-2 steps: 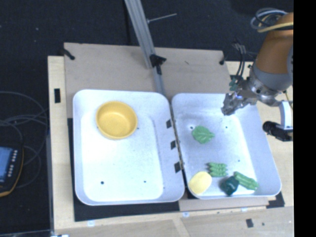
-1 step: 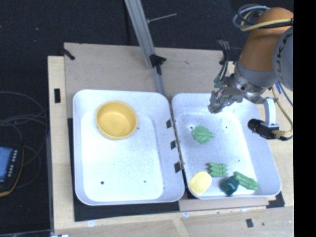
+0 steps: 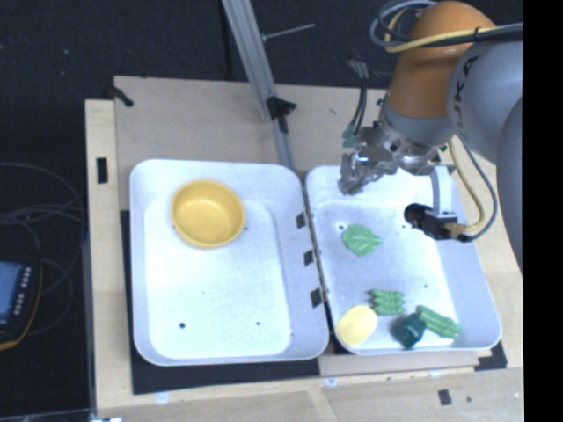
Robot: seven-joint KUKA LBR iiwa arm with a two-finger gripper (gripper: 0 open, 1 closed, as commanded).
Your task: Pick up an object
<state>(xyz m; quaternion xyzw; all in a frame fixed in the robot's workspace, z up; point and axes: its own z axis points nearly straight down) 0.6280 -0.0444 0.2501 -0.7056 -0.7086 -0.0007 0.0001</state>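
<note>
Overhead, claw (image 3: 354,176) blurred above right bin's (image 3: 466,262) far corner, grip state unreadable, green leaf (image 3: 361,239) just below

Grey arm (image 3: 493,77) w/ orange band, reaching from right, claw (image 3: 354,176) pointed down.
</note>
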